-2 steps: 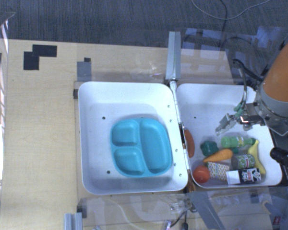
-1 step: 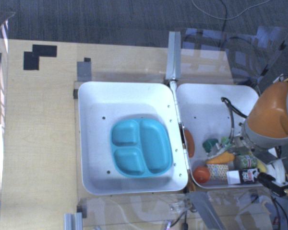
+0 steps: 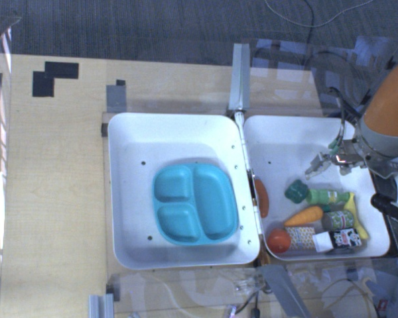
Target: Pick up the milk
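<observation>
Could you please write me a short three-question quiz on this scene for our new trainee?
1. True or false: the blue divided tray lies in the left bin.
2. Which lies nearest the right bin's front left corner? A) carrot B) tomato C) green bottle
3. Fill in: the gripper hovers over the ____ bin.

Key: 1 true; 2 B; 3 right.

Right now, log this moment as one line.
task: pick up milk | end effector: above right bin, holding nothing | milk: lying in bin's near corner beside carrot | status: not grasped
</observation>
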{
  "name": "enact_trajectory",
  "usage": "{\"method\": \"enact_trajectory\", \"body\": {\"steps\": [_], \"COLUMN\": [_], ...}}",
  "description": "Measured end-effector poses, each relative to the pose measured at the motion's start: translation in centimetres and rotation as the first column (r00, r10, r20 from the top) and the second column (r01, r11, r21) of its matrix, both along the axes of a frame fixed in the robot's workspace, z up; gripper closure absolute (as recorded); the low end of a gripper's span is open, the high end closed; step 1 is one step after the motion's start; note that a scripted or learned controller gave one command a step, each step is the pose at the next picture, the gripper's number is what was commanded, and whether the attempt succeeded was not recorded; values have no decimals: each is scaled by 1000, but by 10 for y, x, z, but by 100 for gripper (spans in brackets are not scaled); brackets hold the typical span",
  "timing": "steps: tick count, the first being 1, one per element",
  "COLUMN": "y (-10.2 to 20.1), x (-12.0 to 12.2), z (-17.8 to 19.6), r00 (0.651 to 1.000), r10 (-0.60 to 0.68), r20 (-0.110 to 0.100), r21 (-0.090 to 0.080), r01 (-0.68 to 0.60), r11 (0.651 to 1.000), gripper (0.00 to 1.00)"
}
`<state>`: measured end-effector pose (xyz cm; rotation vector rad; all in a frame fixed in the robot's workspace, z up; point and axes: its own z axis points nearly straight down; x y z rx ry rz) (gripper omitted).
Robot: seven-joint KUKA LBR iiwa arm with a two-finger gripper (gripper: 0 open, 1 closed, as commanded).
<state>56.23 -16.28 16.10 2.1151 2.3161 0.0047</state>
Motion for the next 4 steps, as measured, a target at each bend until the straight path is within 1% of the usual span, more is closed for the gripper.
{"method": "enact_trajectory", "body": {"steps": [1, 2, 3, 4], "y": [61, 33, 61, 24], "x": [14, 109, 108, 46], "z": [-63, -3, 30, -53], "r00": [992, 992, 1000, 999], "r10": [-125, -126, -28, 54], "r20": [-2, 4, 4, -1], "r21": [2, 0, -1, 0], "r01": [125, 126, 28, -54], "r11": [992, 992, 1000, 999], "gripper": [0, 0, 0, 0]}}
